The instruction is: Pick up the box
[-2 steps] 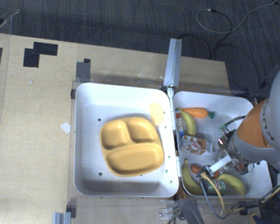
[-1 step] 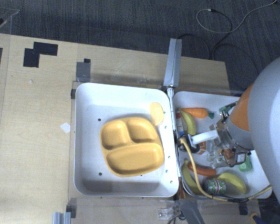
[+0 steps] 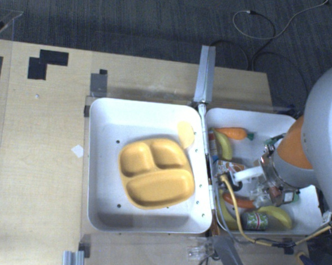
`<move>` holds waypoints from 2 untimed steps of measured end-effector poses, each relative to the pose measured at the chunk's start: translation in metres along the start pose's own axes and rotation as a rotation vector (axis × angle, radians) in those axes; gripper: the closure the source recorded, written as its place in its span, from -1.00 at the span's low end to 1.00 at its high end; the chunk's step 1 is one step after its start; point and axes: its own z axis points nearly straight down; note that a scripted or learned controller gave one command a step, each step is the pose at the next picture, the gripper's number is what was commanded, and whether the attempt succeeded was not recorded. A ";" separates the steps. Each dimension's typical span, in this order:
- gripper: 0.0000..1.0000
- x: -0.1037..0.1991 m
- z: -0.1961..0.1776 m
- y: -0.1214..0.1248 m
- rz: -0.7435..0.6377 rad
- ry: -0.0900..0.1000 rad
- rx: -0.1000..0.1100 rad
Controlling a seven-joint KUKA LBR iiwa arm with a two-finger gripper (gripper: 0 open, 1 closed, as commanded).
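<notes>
One small printed pack point(image 3: 222, 166), my best guess for the box, lies in the right bin point(image 3: 305, 208), near its left wall. It's partly buried in clutter, so the shape is hard to confirm.

The pincer point(image 3: 252, 181) is down in the same bin, just right of that pack. Can't tell whether it's clenched or released, or whether it's touching anything.

Around the pack:
- a banana point(image 3: 222, 144) just above it
- a carrot point(image 3: 232, 132) at the bin's top edge
- a green can point(image 3: 256, 221) on its side near the bottom wall
- a second banana point(image 3: 277, 217) right of the can

The grey arm point(image 3: 328, 123) comes in from the right, with its orange band point(image 3: 297, 148) over the bin.

The left bin point(image 3: 102, 153) holds a yellow divided tray point(image 3: 155, 171). A pale yellow piece point(image 3: 184, 134) sits near that bin's top right corner. Both bins sit side by side on the light wood table point(image 3: 33, 165).
</notes>
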 end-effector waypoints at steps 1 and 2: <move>1.00 -0.016 -0.074 0.079 -0.033 0.002 -0.002; 1.00 0.001 -0.054 -0.003 -0.002 0.001 0.000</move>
